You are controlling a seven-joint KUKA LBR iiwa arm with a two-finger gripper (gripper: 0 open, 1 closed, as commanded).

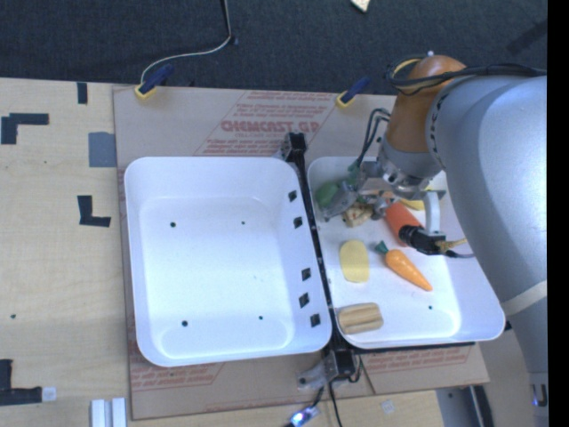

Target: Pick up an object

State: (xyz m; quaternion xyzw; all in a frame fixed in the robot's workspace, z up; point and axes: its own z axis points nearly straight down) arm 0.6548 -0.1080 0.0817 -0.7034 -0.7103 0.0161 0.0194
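Here, fingers low in right bin (grip state unclear), carrot nearby.

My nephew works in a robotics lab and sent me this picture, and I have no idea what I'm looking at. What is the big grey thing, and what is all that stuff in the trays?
The big grey shape is a robot arm with an orange band above its wrist, reaching in from the right. One camera fixed above the bench looks down at a slant. On the bench sit two shallow white bins side by side: the left bin and the right bin. In the right bin lie toy-like foods: a carrot, a pale yellow piece, a tan block and a green item. The gripper, the arm's two-finger hand, is low over the far corner of that bin near the green item. Whether it holds anything, I cannot tell.
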